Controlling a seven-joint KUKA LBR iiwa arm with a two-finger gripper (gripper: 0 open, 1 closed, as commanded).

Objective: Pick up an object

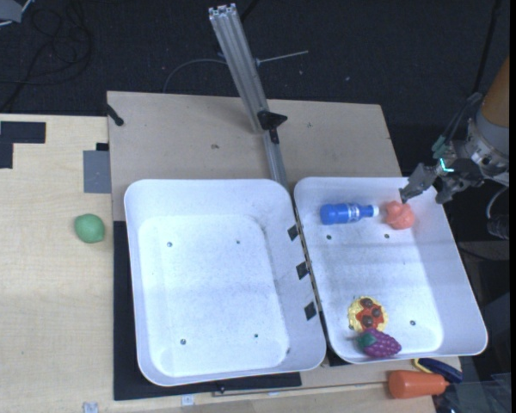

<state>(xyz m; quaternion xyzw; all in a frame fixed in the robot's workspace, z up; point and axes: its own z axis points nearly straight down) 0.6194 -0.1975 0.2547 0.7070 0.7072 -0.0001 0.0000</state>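
The right bin [430, 274] holds a blue bottle [348, 212] lying on its side near the far edge. A salmon-orange lump [400, 215] sits just right of the bottle's white cap. Near the front lie a yellow and red toy [367, 313] and a bunch of purple grapes [380, 344]. My gripper [430, 189] hovers over the bin's far right corner, just above and to the right of the orange lump. It is open, with nothing between its fingers.
The left bin [155, 205] lies beside the right one, with black clips along the shared edge. A green ball [89, 228] rests on the bench at left. An orange carrot-like toy [417, 384] lies outside the right bin's front edge. A metal rail [245, 76] slants up behind the bins.
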